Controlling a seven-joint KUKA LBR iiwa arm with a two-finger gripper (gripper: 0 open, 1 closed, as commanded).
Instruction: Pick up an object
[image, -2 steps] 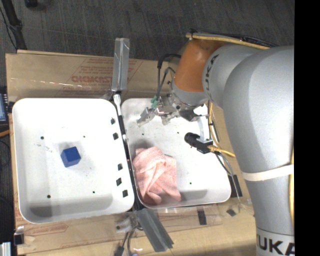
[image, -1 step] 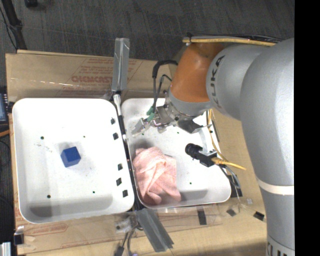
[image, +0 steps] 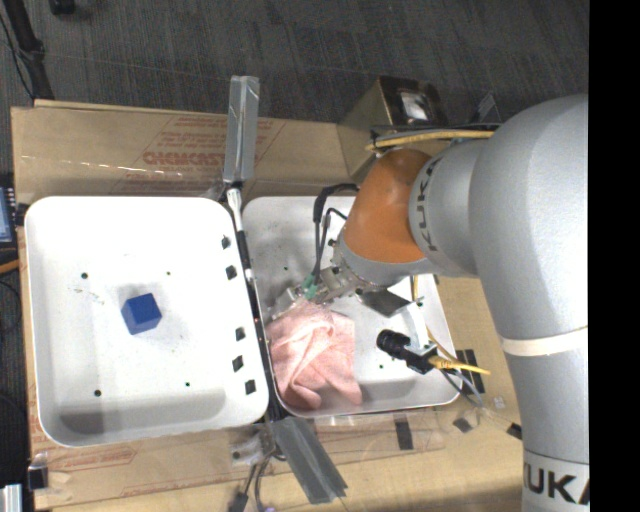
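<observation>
"Pink cloth (image: 318, 355) lies just below the end effector (image: 310, 290). Is that the one to go for?"

"Yes, it is your nearest thing. Your end effector is low in the right bin (image: 275, 240), at the upper edge of the crumpled cloth. It is either touching the cloth or just above it, and I cannot tell which. Nor can I tell whether the end effector is apart or together, because the wrist below the orange band (image: 385, 215) covers it. You have nothing visibly held."

"So how should the grab be done?"

"I judge that you are on the approach. The cloth is soft and heaped, so come straight down onto a raised fold rather than the thin edge. Press in far enough to gather fabric, and close fully before you lift. Lift slowly, because cloth drapes and can slide out. Its side toward the other bin lies against the wall, where it may drag as you raise it."

"And if the cloth yields nothing?"

"Then you have the blue cube (image: 142, 312). It sits alone in the left bin (image: 120, 230), well apart from the arm. It looks rigid and flat-faced, so you would square up to two opposite sides. You would have to cross the rims between the bins to reach it, so raise the wrist clear first."
</observation>
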